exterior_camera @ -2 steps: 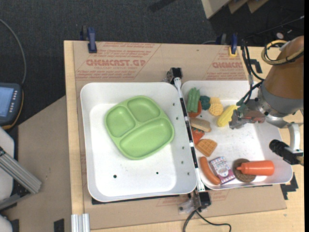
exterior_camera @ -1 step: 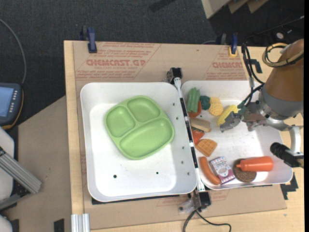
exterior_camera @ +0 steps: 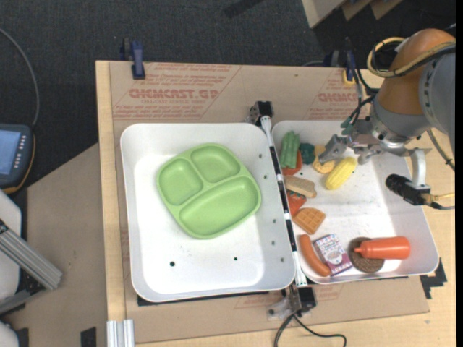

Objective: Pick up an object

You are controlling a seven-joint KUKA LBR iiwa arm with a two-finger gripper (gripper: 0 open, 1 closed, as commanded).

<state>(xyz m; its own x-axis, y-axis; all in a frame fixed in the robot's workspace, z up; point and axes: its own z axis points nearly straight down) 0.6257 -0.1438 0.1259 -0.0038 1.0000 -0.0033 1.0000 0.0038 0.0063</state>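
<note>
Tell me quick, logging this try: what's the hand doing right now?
Hand: low in the right bin, beside the yellow corn; whether it is open or closed cannot be told.

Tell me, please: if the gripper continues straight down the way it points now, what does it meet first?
Most likely the yellow corn cob. The gripper is low over the right bin, pointing down towards the corn cob lying just beneath it. Depth is unclear from this slanted view, so it may already touch it.
</note>
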